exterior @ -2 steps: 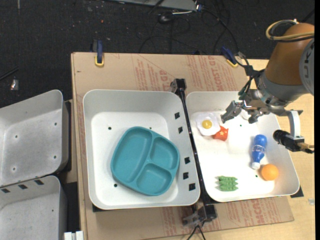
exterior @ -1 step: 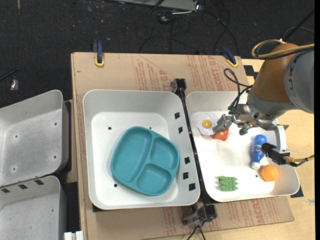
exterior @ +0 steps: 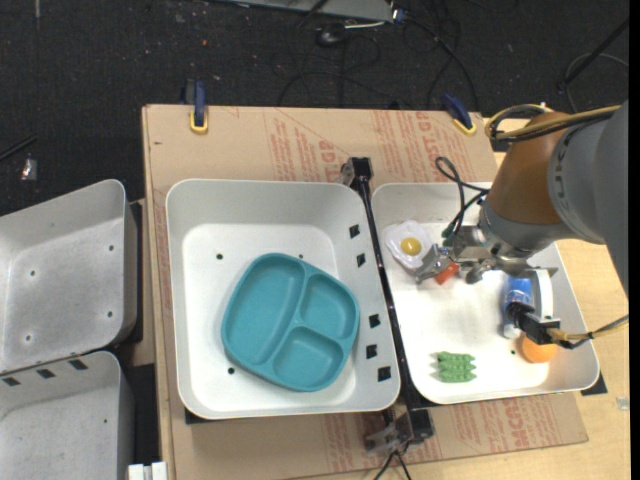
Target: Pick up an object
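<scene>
The right bin [exterior: 480, 383] holds a fried egg toy [exterior: 409, 245] at its upper left, a green pea pod [exterior: 455, 367] near the front, a blue can-like object [exterior: 519, 296] and an orange ball [exterior: 538, 350] at the right side. My gripper [exterior: 443, 267] hangs low in this bin, just right of and below the egg, with a small red piece showing at its tips. The grey arm with its orange band [exterior: 525, 183] reaches in from the right. A teal divided plate [exterior: 290, 320] lies in the left bin [exterior: 190, 258].
A black divider [exterior: 375, 258] runs between the two bins. Cardboard [exterior: 280, 138] lies under both bins, held by clamps at the back. White metal panels [exterior: 60, 268] sit off the bench at the left. Cables [exterior: 455, 193] trail over the right bin's back rim.
</scene>
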Motion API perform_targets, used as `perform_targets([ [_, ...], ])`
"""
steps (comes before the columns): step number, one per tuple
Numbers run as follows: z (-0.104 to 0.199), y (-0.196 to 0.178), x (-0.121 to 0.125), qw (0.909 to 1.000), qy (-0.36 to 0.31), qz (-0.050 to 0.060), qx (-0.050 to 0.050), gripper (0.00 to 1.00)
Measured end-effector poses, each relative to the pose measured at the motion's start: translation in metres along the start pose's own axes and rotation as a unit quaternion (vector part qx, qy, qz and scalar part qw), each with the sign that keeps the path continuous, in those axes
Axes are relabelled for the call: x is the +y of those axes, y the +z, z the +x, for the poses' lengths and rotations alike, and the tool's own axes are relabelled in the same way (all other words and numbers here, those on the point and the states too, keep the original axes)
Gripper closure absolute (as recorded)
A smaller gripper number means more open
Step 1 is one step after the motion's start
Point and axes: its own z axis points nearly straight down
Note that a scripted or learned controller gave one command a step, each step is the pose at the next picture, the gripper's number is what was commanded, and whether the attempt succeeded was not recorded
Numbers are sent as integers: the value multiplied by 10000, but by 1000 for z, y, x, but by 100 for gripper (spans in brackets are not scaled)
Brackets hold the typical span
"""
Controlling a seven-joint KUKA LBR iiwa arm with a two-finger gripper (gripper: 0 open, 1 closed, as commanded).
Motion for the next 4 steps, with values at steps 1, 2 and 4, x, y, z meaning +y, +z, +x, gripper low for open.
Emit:
perform_targets([
  [1,0,-13,1,10000,1,-22,-4,100],
  [2,1,-74,-5,10000,-7,-47,-9,100],
  [4,6,-182,-6,10000,-19,-52,-11,100],
])
